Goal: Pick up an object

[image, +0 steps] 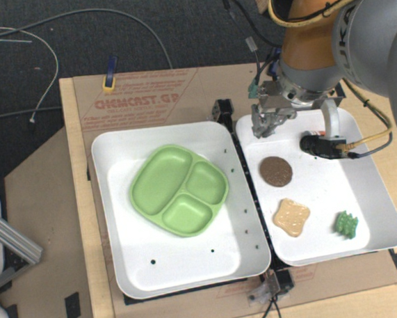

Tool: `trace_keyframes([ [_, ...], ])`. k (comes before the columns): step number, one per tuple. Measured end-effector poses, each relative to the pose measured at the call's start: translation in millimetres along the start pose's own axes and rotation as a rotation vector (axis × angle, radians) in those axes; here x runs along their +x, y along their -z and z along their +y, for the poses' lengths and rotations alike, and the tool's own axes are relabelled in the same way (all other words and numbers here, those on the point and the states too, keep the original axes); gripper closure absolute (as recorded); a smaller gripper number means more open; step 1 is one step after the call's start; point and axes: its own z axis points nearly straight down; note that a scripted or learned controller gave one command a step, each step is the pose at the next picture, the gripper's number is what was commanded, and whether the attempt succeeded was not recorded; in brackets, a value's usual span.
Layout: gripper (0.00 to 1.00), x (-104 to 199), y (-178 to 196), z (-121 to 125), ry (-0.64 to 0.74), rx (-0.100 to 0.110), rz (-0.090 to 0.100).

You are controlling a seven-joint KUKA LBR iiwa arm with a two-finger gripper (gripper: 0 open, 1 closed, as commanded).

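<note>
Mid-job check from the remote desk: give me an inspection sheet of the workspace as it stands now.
Surface: two white bins side by side on a cardboard sheet; left bin, right bin.
Job's things: in the right bin, a brown round cookie, a tan toast piece, a green broccoli piece.
Clutter: green divided plate in the left bin; a blue-and-yellow clip at the cardboard's far edge.
Grippers: gripper over the right bin's far-left corner, nothing seen between its jaws; jaw state unclear.
Cables: yellow and black cables near the wrist; thin grey wires on the floor.
Surroundings: dark carpet; metal rail at left.
</note>
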Motion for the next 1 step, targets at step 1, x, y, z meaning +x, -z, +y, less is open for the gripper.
trace_keyframes([
  [1, 1.0, 48.8, 7.1, -6.7, -0.001, -0.002, 0.0],
])
